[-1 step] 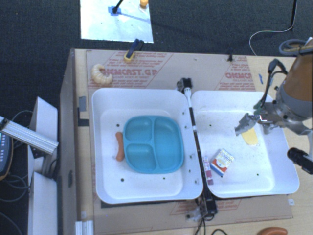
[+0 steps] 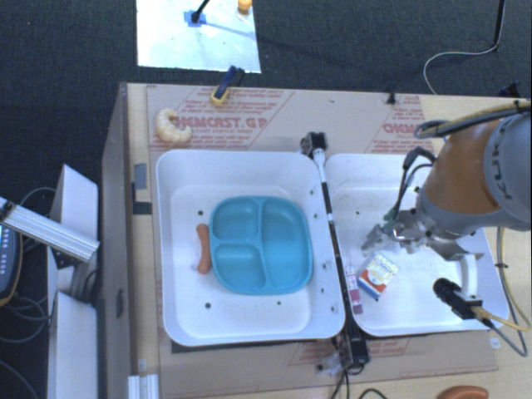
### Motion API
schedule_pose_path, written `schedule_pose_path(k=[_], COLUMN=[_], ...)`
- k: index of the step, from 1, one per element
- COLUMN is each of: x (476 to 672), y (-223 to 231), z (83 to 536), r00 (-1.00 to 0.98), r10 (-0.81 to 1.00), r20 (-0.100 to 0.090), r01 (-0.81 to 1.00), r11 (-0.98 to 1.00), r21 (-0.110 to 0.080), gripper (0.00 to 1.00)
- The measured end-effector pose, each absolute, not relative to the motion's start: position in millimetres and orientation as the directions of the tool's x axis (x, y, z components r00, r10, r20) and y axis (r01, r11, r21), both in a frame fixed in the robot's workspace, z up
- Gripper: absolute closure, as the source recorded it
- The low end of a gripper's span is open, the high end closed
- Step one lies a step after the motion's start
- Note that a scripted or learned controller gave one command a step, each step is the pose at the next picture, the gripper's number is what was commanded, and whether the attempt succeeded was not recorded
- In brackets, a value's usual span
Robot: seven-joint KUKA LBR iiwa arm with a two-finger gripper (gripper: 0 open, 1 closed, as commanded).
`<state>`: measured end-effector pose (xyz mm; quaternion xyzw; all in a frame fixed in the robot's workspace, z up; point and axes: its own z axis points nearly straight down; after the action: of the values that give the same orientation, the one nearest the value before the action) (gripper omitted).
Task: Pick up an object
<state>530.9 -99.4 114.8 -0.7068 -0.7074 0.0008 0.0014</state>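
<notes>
Two white bins [image 2: 174, 223] sit on the tabletop; gripper [image 2: 391, 238], fingers spread, hovers over the right bin just beyond a small carton [image 2: 376, 276].

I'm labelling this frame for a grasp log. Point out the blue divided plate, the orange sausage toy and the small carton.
blue divided plate [image 2: 261, 245]: camera view, central ridge.
orange sausage toy [image 2: 203, 248]: camera view, middle of its length.
small carton [image 2: 376, 275]: camera view, top face.

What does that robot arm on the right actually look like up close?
The arm is bulky and rounded, with a grey casing and a broad orange band above the wrist. Dark lettering runs along its grey shell. Thin black cables loop beside it, and the gripper is a small cluster of grey metal parts.
</notes>
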Motion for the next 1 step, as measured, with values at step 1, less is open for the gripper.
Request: schedule_pose_path(k=[1], x=[609.4], y=[-127.3], z=[103.4], r00=[-0.003], r10=[1.000], r20=[-0.001], r01=[1.000], r11=[0.003], r21=[0.003], gripper=[0.00])
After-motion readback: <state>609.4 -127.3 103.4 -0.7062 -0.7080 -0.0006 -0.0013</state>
